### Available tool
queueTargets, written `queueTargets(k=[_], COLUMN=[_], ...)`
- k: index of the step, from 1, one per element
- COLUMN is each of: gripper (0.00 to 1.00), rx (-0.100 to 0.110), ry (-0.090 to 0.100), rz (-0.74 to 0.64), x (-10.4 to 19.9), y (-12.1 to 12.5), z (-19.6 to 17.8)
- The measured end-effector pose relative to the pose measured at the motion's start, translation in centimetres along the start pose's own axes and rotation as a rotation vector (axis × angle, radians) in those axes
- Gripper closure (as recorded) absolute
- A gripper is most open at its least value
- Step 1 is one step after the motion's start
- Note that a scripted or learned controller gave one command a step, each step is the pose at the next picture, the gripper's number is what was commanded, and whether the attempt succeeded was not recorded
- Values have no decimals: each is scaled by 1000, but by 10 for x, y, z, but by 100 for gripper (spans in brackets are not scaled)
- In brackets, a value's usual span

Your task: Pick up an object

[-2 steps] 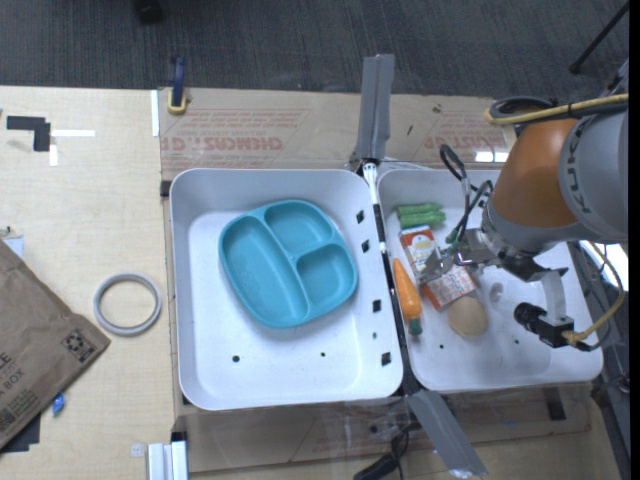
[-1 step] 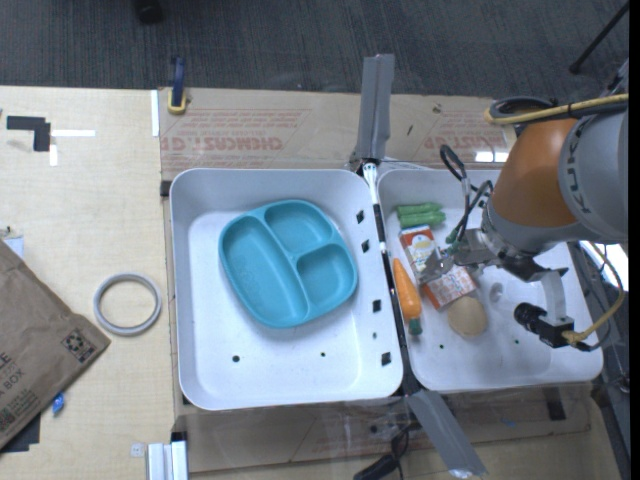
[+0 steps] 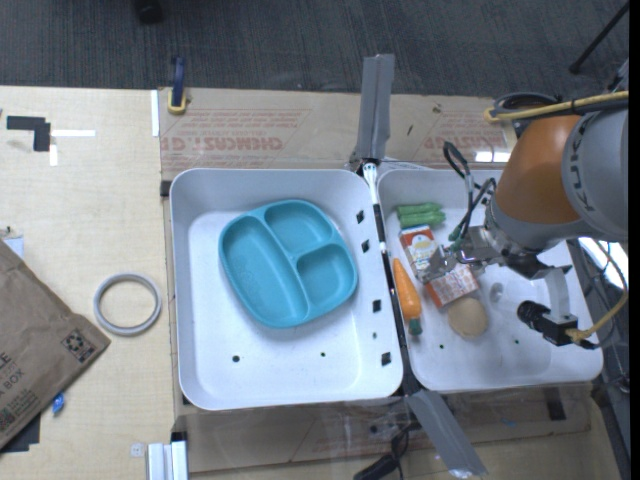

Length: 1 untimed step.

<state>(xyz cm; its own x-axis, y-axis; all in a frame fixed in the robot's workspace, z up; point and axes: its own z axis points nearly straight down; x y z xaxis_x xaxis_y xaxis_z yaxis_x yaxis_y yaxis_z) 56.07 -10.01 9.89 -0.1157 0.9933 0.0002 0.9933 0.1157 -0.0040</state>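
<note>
A round beige object, maybe a potato (image 3: pixel 467 318), is seen low in the right bin (image 3: pixel 500 368), beside a toy carrot (image 3: pixel 406 290). It is judged light, stiff and smooth, best taken across its middle. Behind it, the gripper (image 3: pixel 447 260) is lowered over a small packet (image 3: pixel 452 283); its closing state cannot be told.

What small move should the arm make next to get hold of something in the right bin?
Probably lower straight down. The hand sits above the clutter in the right bin, over the small carton between the carrot and the potato.
</note>
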Motion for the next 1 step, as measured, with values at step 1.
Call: queueTargets(k=[1], gripper=[100], rx=[-1], ry=[-1], rz=[64], x=[60], y=[25], z=[-122])
